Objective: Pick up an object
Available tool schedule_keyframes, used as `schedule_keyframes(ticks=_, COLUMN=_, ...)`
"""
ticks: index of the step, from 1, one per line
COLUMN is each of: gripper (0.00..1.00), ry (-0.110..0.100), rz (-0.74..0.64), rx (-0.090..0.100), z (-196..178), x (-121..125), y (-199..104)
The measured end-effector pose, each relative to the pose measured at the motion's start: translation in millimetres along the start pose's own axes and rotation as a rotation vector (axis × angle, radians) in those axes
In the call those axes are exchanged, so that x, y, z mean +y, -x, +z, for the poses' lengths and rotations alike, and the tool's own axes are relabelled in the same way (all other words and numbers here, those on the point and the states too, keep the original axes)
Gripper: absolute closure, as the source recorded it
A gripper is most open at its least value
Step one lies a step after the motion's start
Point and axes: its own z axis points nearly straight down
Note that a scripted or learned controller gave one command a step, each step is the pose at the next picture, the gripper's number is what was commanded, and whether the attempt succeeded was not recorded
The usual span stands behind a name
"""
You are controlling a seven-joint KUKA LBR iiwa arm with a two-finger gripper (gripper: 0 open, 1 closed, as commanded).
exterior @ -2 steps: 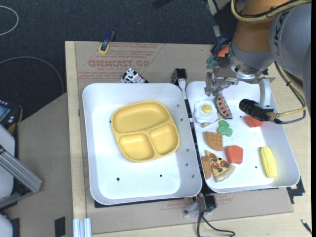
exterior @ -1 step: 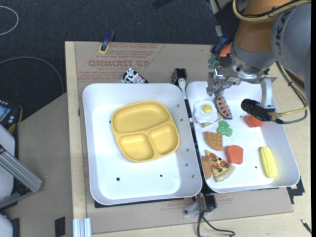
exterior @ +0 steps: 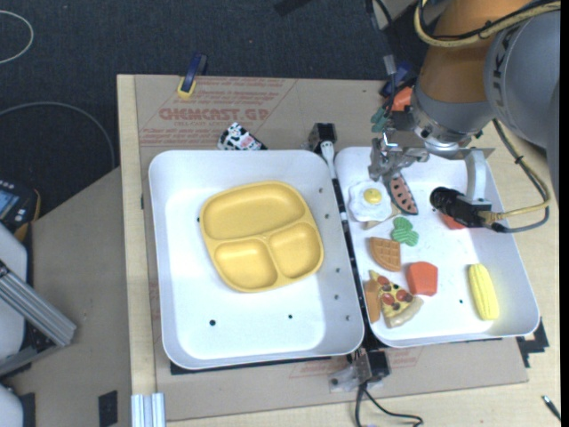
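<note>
My gripper hangs over the far left part of the right bin, just above a toy fried egg and a watermelon slice. Its fingers point down and nothing shows between them. Further forward in the same bin lie a green piece, a waffle, an orange-red block, a pizza slice and a yellow corn cob. A red piece lies partly hidden near the wrist.
The left bin holds a yellow three-compartment plate. Behind the bins on the board lie a black-and-white toy and a blue-and-yellow clamp. The arm reaches in from the upper right.
</note>
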Motion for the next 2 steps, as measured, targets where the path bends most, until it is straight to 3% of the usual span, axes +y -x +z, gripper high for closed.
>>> schedule_keyframes(ticks=1, gripper=1.00, ry=0.007, rz=-0.001, rx=-0.002, z=10.5, x=16.7, y=3.0)
schedule_keyframes(ticks=2, gripper=1.00, ry=0.009, rz=0.000, rx=-0.001, z=-9.1, x=9.7, y=4.9)
